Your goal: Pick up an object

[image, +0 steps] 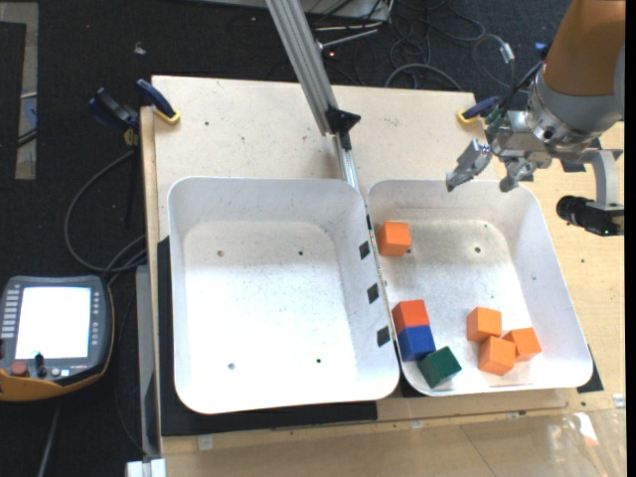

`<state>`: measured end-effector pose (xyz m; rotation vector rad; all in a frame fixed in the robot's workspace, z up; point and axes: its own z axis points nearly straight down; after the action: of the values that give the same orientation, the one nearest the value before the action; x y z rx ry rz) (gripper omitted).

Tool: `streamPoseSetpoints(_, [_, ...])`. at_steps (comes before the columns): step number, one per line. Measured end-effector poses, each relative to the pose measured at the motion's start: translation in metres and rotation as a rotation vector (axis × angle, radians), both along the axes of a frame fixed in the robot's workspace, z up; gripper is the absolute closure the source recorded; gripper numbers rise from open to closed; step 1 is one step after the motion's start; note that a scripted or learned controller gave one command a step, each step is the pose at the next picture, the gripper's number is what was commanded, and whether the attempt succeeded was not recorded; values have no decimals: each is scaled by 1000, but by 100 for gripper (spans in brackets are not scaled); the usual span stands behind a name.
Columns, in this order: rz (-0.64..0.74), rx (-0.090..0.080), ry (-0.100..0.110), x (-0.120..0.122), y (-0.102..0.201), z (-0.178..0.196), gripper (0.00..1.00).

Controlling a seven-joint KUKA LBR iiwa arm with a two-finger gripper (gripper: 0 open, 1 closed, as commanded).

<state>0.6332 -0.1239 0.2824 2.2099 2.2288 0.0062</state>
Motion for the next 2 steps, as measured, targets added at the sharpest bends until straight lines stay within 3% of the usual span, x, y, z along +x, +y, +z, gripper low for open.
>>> streamPoseSetpoints(1, [-9, -1, 8, -24, 18, -191, 0])
streamPoseSetpoints(2, [0, 1, -4, -26, 83, -82, 0])
